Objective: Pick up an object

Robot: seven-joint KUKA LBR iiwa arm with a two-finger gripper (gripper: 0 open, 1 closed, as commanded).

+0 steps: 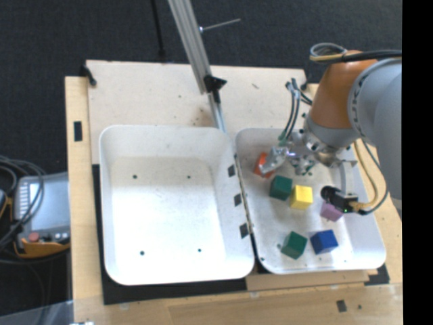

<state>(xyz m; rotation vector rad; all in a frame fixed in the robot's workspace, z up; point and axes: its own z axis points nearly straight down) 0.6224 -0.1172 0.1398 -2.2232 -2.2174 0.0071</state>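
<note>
Two shallow white bins sit side by side on a pale wooden bench [169, 87] whose top is scuffed and speckled. The left bin [169, 202] has a bare, lightly spotted floor; the right bin [365, 249] holds the loose objects. Around the bench the floor is dark grey carpet [81, 19]. A slanted aluminium post [193, 39] rises from the bench behind the bins, fixed by a black bracket. At the far left, off the bench, lies a grey control pendant [40, 212] with orange trim and dark cables. No brand, label or writing can be read anywhere.

The arm [365, 100], grey with its orange band, reaches in from the right and hangs over the back of the right bin. Its gripper [279, 160] is low, at the bin's back left part, right beside an orange-red object [261, 164]; whether the fingers are parted or closed cannot be told, and whether that object lies between them cannot be told either.

Just in front of the gripper a dark green block [280, 188] touches a yellow block [302, 196]. To the right a small purple block [331, 212] lies under a black fitting with cables. Near the front wall a second green block [294, 244] and a blue block [324, 241] sit close together.
</note>
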